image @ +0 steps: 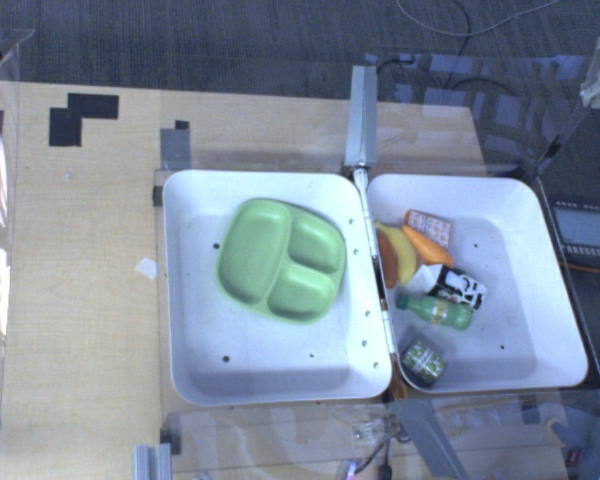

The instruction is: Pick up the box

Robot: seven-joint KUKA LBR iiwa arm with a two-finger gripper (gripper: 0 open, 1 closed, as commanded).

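I judge box [428, 228], lying flat just beyond carrot [425, 243], is light, stiff cardboard w/ slick print; I'd pinch across its short edges. Claw state: can't tell.

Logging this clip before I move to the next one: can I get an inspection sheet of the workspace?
Surface: wooden bench bearing two white bins side by side.
Job's things: box, small, reddish, flat in the right bin.
Clutter: carrot, green bottle, black-and-white carton, dark round can, all in the right bin; green divided tray in the left bin.
Gripper: nothing seen.
Cables: looped cable on floor beyond bench.
Surroundings: grey carpet.
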